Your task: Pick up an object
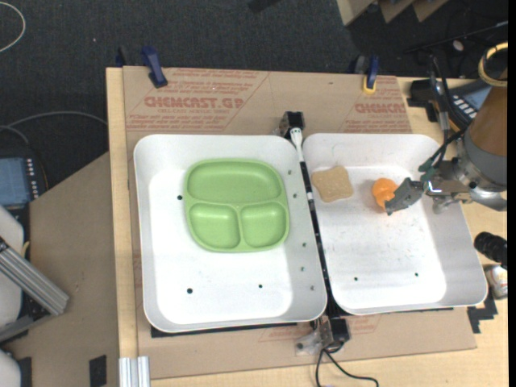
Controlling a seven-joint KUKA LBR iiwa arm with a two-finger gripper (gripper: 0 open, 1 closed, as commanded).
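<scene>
My gripper point(403, 197) hangs over the right bin point(395, 276), near its far right corner; I cannot tell its opening. The orange ball point(384, 189) lies just beside it, a tan block point(332, 184) further left.

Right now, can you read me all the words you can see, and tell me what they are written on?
"CHEMCAST GP": red print on the brown board under the bins, behind the left bin; the last letters are blurry.
"CHEMCAST": red again on the same board, behind the right bin, partly cut off.
Smaller red lines around both prints are too small to read.
</scene>
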